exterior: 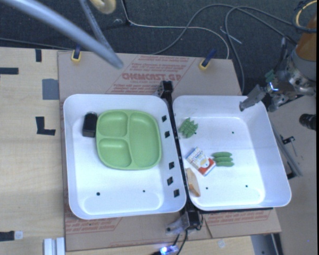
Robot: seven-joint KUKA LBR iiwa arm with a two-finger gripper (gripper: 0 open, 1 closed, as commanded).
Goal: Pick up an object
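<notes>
Though the arm (303,52) is cut off at right — jaws' state unclear — green pea pod (222,159) lies plain.

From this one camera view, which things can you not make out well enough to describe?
- Grey two-finger gripper, camera view: small and blurred at the right bin's top corner; finger state unclear.
- Arm's orange band: cut off by the right edge.
- Small red-and-white packet: print too small to read.
- Black block beside the green divided plate: too dark to identify.

Right bin (255,193) — green pea pod (222,159), small carton (200,161), leafy sprig (188,127), bread piece (193,181) — lying flat.
</notes>
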